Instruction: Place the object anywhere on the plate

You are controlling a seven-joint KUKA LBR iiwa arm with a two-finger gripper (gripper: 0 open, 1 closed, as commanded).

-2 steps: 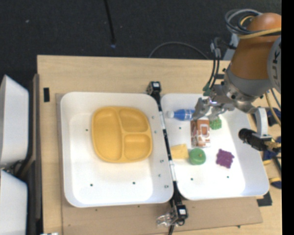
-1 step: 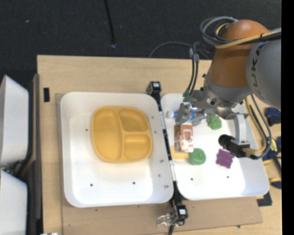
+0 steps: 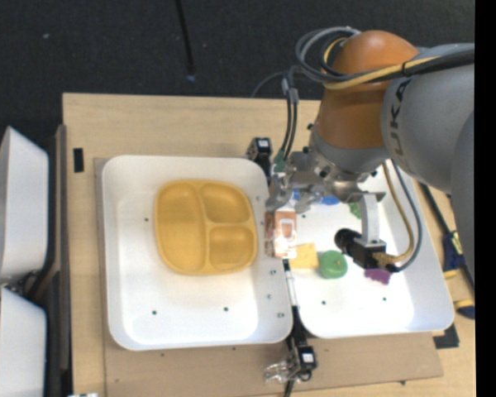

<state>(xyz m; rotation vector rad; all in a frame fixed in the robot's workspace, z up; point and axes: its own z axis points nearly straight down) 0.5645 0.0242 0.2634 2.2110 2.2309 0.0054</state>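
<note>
Highest up, and so closest to the lens, is the grey arm (image 3: pixel 430 139) with its orange band, leaning in from the right of the camera view over the right-hand shallow white bin (image 3: pixel 388 313). Beneath it the claw (image 3: pixel 281 231) hangs low at the seam where the two bins meet. I cannot tell from here whether the claw is open or closed. A small orange-and-white patch shows at its tip, and I cannot say if that is a held thing or part of the tool.

Just beside the claw, toward the lower right in the view, lies a yellow block (image 3: pixel 302 256), close against a green rounded piece (image 3: pixel 333 265). A small purple piece (image 3: pixel 378 275) lies further right, and a bit of blue (image 3: pixel 331 198) peeks out under the wrist. Any of these could be the object meant. The yellow block is the nearest to the claw, and it sits in the right bin.

The yellow-orange plastic plate with three compartments (image 3: pixel 182 222) lies flat in the left-hand shallow white bin (image 3: pixel 132 304), with nothing on it. It is directly to the claw's left in the view, near, with only the bin walls between, and its two smaller compartments face the claw. I judge the coming move turns on that: a short carry leftward with enough lift to clear the walls, if something is indeed in the claw. If not, the pick from the right bin is not yet done.
</note>
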